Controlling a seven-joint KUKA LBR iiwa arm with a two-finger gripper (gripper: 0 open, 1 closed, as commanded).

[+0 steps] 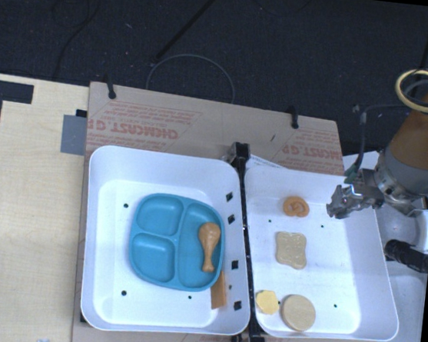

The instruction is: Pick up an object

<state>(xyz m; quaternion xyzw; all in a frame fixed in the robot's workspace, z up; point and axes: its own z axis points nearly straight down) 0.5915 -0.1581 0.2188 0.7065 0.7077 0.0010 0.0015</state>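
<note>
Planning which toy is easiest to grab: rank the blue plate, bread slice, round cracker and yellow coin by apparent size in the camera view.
1. blue plate, by far the largest
2. bread slice
3. round cracker, nearly matching the bread, so that order is unsure
4. yellow coin, the smallest

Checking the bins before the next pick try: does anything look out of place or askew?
One thing: a tan stick leans against the left bin's right wall, beside the blue plate, partly under its edge. The drumstick lies in the plate's right compartment. The four food pieces in the right bin lie flat and apart.
</note>
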